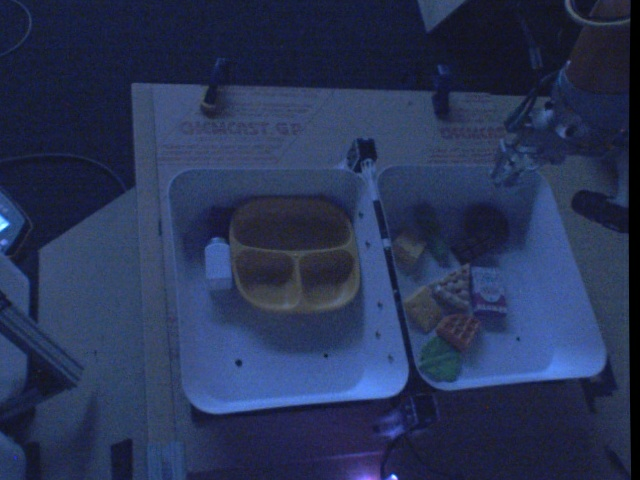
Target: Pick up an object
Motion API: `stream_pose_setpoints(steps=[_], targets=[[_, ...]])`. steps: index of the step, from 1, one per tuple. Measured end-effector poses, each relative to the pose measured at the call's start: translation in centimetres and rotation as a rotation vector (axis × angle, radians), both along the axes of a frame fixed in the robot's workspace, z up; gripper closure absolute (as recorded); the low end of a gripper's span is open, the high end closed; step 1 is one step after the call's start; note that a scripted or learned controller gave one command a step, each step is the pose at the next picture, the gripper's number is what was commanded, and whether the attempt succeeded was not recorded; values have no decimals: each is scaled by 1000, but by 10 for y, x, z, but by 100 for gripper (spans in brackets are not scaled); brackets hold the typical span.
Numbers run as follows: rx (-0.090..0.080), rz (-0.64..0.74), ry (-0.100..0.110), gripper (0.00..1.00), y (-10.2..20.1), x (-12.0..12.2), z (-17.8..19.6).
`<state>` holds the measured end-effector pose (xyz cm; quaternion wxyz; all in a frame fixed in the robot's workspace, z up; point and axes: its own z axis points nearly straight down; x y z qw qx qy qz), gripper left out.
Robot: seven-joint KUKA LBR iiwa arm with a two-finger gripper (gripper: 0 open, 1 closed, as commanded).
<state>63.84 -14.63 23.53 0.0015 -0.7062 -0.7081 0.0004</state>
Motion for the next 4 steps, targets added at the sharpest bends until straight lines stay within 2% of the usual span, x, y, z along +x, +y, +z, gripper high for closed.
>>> stream_pose_setpoints(steps=[1, 2, 3, 4], targets=[[0, 0, 2, 100, 33, -40, 7], [1, 0, 2, 100, 66, -67, 1], [1, 1, 3, 100, 108, -110, -1], [0, -4, 3, 100, 116, -124, -22]])
